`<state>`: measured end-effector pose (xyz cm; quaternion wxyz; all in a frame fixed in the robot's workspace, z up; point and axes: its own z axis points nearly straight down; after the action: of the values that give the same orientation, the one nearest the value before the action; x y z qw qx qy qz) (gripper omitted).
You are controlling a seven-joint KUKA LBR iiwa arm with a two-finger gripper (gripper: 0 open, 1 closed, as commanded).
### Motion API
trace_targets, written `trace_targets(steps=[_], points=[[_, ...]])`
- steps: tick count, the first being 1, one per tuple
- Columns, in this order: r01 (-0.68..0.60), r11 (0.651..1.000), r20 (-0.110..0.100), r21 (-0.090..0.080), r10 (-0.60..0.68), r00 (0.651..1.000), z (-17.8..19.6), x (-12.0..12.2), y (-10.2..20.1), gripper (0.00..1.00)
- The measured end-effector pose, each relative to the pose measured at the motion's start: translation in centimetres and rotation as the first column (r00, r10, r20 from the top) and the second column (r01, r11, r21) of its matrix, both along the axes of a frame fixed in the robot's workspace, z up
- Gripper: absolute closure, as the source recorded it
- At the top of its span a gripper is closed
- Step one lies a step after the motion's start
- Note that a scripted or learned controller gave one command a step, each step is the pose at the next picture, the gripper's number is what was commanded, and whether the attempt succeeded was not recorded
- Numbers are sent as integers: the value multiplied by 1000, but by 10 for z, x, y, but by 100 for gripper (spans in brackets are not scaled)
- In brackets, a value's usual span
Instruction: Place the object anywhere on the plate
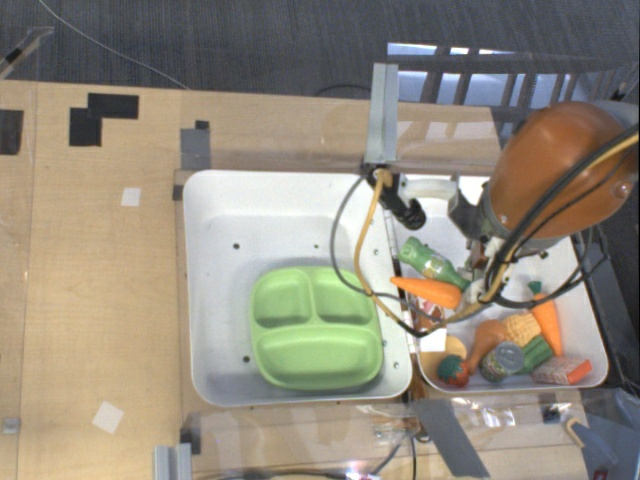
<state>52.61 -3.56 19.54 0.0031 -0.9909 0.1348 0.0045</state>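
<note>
Glossy orange arm dome [555,173] over right bin [597,340]; claw state unclear; smooth green sectioned plate [316,328] left.

2 white bins [205,268], 1 green plate [315,328]

plate [315,330]: green plastic, smooth, soft sheen | bins [215,268]: white plastic, smooth, slightly glossy | surface [90,298]: pale wood-look, matt | floor [200,18]: dark ribbed carpet, rough | arm band [555,173]: orange, glossy
</note>
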Motion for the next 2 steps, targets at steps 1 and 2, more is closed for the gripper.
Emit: trace_targets(steps=[1,2], points=[[-59,998,8,-5,59,998,-12,-32,-11,100],[-77,997,10,-3,77,997,-11,-18,50,100]])
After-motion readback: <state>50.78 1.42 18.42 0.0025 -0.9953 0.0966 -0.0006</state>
